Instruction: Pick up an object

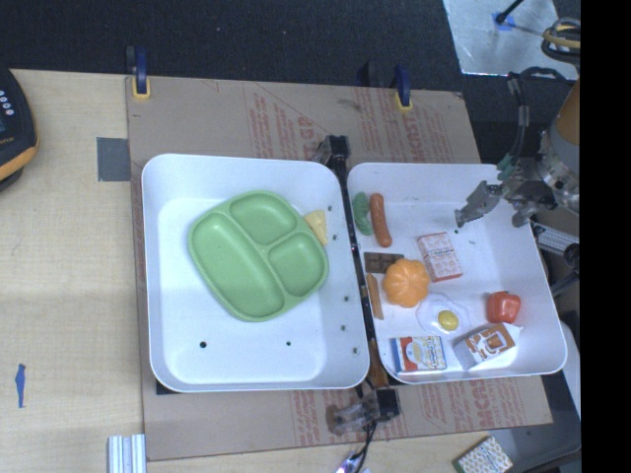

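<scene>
The gripper (490, 205) hangs released above the right bin (548, 294) near its far right edge, over bare floor.

Grey arm with metal hand, seen at the right edge

The hand (485, 205) is built from dull grey metal, with thin, angular fingers (473, 208) that end in darker tips. Behind them, a blocky wrist section of grey and black parts is seen, with small pale patches on it. A thin dark cable or rod is run upward from the wrist. Further up, at the frame's edge, a patch of orange-tan is shown on the arm (564, 161), above a rounded grey body.
</scene>
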You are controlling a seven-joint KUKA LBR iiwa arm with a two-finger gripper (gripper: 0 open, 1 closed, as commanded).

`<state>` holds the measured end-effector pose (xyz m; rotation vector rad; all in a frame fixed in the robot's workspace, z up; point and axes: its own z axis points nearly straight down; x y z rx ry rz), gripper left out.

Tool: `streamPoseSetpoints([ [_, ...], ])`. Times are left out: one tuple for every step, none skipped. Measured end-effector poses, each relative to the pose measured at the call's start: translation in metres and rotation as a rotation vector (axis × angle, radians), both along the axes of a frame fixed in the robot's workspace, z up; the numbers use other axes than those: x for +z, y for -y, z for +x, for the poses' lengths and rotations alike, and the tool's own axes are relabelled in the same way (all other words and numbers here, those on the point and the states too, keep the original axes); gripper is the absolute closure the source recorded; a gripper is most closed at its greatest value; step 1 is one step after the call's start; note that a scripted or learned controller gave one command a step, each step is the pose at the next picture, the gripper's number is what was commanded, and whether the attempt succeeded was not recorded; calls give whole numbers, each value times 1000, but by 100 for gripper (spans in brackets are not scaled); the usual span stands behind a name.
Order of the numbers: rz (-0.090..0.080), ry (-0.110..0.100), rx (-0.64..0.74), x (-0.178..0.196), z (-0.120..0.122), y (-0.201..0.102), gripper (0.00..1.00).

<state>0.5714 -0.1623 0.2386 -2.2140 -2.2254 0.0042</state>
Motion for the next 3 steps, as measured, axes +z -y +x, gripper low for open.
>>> streamPoseSetpoints([
  [2, -3, 2, -152, -3, -22, 0],
  [-1, -2, 2, -137, -3, -20, 100],
  [2, -2, 1, -114, -20, -35, 100],
])
